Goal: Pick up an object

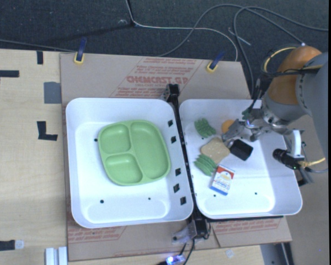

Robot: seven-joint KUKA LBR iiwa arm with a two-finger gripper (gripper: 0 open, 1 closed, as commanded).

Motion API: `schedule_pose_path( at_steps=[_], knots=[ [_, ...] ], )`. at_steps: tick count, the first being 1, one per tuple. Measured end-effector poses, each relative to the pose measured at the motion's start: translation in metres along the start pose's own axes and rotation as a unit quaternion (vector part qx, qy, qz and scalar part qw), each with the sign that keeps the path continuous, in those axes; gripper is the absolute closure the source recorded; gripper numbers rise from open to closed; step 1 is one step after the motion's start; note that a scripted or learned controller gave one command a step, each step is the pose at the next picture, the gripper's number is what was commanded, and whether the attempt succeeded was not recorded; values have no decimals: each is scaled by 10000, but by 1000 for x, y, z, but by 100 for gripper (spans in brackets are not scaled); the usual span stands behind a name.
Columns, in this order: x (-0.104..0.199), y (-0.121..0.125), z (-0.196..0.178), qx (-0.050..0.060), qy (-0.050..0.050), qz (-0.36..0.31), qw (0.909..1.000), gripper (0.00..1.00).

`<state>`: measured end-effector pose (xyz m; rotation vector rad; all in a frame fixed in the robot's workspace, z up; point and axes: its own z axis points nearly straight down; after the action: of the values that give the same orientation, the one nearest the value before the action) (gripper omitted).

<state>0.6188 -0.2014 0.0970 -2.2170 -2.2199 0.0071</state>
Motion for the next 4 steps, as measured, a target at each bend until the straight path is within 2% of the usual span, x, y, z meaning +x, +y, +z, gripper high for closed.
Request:
schedule_pose_path(
  at_steps=[1,2,3,4],
  knots=[
    [0,1,10,-37,-11,-1,10000,0],
    [0,3,-1,-67,-26,-10,10000,100],
    [3,2,-65,-55,-5,-2,10000,100],
    [4,6,-108,-52,-5,-2,10000,100]
  ],
)
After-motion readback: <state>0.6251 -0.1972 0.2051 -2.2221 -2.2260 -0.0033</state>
